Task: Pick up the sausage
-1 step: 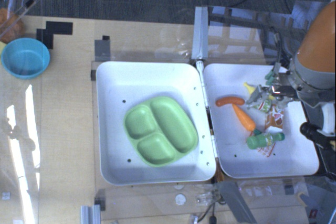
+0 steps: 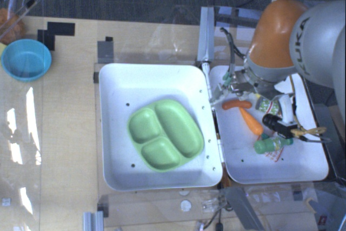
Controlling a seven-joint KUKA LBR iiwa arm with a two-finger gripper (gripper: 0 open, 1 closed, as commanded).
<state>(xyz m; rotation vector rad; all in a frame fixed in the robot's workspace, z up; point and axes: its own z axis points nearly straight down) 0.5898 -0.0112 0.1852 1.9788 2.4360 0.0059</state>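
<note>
Sausage (image 2: 237,104) is noted lying flat on the floor of the right bin (image 2: 303,170), near that bin's upper left corner, with its length run roughly left to right. The gripper (image 2: 231,86) is placed just above it in the view, over the sausage's left end; contact between the two cannot be made out. Whether the gripper is wide or narrow cannot be told from this angle. A carrot (image 2: 252,122) is laid at a slant just beside the sausage's right end, toward the near side. A green bottle-like item (image 2: 268,145) is found by the carrot's lower tip. The left bin (image 2: 113,170) is occupied by a green divided plate (image 2: 165,132). A blue bowl (image 2: 26,59) is set on the bench (image 2: 65,143), well apart at far left.
</note>
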